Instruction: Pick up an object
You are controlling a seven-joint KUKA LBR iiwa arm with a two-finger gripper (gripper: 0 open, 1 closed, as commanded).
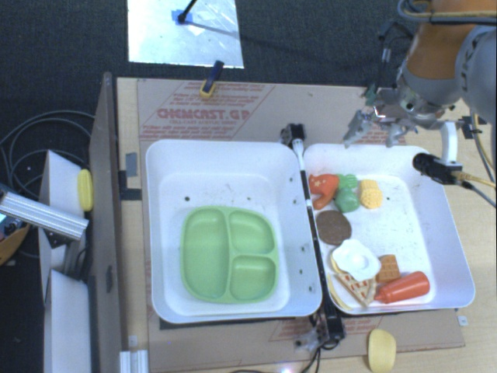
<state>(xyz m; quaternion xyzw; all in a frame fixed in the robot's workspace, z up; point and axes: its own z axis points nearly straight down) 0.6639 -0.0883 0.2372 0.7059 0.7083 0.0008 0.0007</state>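
The right bin holds several toy foods: an orange piece, a green vegetable, a yellow corn piece, a brown patty, a fried egg, a small waffle, a red sausage and a pizza slice. My gripper hangs above the far rim of this bin, behind the orange and green pieces. Its fingers are spread open with nothing between them.
A green divided plate lies in the left bin. A yellow object sits on the cardboard in front of the right bin. A black clamp stands at the far end of the divider between the bins.
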